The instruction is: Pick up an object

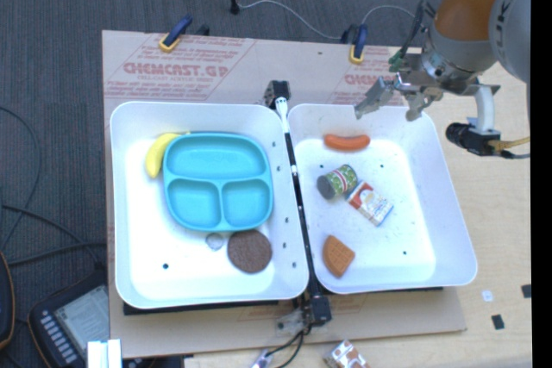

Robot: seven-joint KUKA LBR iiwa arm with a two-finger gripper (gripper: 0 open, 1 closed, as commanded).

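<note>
My gripper hangs open above the far edge of the right bin, with nothing between its fingers. Just below and left of it an orange-red sausage lies near the bin's back wall. Closer to the middle, a small green-labelled can lies on its side, touching a red and white packet. An orange-brown wedge rests near the front of the same bin.
The left bin holds a blue divided tray, a banana at the tray's left, a round brown patty and a small grey piece. Clamps grip the board behind the bins.
</note>
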